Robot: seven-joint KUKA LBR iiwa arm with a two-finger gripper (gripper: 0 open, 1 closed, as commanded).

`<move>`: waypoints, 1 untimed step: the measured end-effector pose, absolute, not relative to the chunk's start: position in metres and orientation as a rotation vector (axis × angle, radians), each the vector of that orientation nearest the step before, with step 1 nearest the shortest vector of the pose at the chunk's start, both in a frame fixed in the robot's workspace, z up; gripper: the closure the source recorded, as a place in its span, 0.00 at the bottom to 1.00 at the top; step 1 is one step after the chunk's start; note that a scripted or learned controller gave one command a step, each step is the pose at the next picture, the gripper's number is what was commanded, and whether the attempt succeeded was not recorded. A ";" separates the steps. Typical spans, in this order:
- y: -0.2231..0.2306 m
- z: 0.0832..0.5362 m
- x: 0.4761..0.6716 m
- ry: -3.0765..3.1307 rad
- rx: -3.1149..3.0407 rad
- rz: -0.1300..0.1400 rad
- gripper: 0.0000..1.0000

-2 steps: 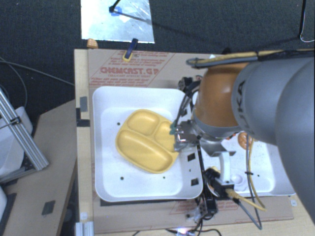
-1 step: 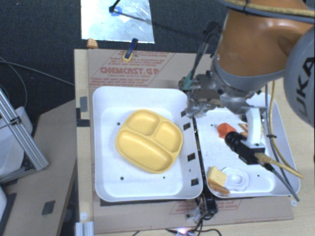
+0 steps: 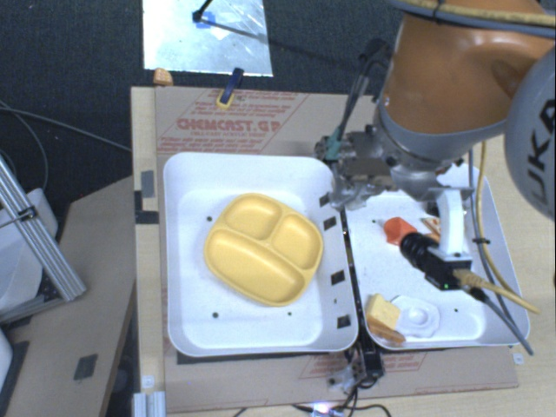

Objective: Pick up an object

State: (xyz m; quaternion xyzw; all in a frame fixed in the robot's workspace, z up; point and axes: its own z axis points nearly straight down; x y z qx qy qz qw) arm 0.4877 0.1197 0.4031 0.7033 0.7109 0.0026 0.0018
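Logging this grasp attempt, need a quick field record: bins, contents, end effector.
left bin: yellow divided plate, lying flat
right bin: orange piece mid-bin; tan wedge and white round piece side by side at the near edge
end effector: over the right bin's far left corner, by the divider
grasp state: cannot tell

The left bin (image 3: 182, 259) and the right bin (image 3: 382, 268) are plain white, and the divided plate (image 3: 263, 248) is pale butter yellow. The right bin's things are an orange-red piece (image 3: 400, 228), a tan-yellow wedge (image 3: 383, 312) and a white round piece (image 3: 420, 317). The arm (image 3: 460, 50) shows an orange band above grey, and the desk (image 3: 287, 111) is tan cardboard with red lettering.
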 end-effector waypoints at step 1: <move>0.120 0.414 0.488 2.237 2.198 0.011 1.00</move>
